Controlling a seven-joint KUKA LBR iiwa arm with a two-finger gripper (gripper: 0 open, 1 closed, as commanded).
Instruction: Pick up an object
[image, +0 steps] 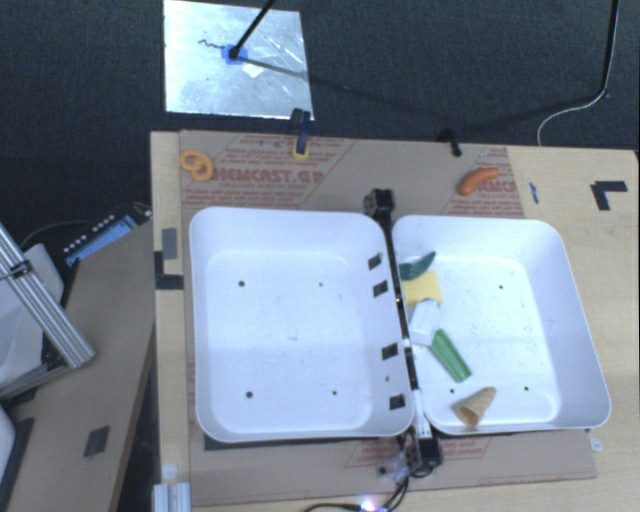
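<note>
In the right bin (560, 300), a teal piece (418, 265), yellow sponge (423, 289), green stick (450, 356) and cone (476, 405) lie near its left wall

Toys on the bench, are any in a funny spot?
Yes. An orange sausage toy and an orange pretzel toy lie on the brown board outside both bins, while the other toys sit clustered in the right bin.

Even bright light; white bins (290, 225) near glare; slightly soft focus.

Orange pretzel ring (197, 165) on bench (330, 165)
</note>
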